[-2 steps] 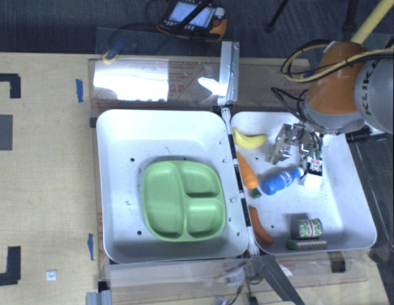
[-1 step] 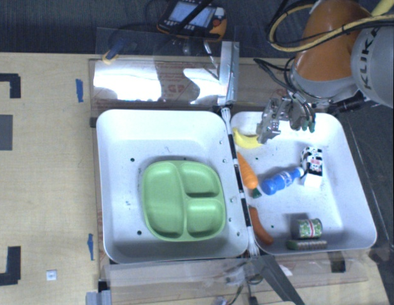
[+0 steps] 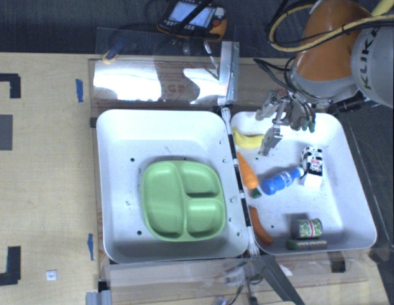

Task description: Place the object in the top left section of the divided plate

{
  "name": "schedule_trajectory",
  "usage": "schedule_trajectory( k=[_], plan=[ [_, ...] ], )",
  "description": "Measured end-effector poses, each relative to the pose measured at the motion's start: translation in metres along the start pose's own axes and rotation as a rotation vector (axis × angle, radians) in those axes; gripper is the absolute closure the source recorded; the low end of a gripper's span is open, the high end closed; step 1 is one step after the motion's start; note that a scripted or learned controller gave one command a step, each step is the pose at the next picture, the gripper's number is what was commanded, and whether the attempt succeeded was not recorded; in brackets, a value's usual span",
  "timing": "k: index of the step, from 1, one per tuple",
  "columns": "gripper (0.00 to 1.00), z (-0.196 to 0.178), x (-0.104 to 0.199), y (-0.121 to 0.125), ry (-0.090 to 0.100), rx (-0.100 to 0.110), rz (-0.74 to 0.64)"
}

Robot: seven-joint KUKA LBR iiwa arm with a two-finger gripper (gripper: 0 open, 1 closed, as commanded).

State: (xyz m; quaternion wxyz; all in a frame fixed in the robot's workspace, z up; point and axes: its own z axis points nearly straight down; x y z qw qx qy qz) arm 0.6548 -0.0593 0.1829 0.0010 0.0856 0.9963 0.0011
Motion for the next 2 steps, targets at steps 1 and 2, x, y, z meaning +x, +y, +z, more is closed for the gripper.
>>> schedule_trajectory(
  k=[1, 2],
  plan=[
    [0.0, -0.004, 0.091, 0.04, 0.005, 0.003, 0.372],
    [0.0, 0.097, 0.012, -0.054, -0.007, 0.0, 0.416]
  ],
)
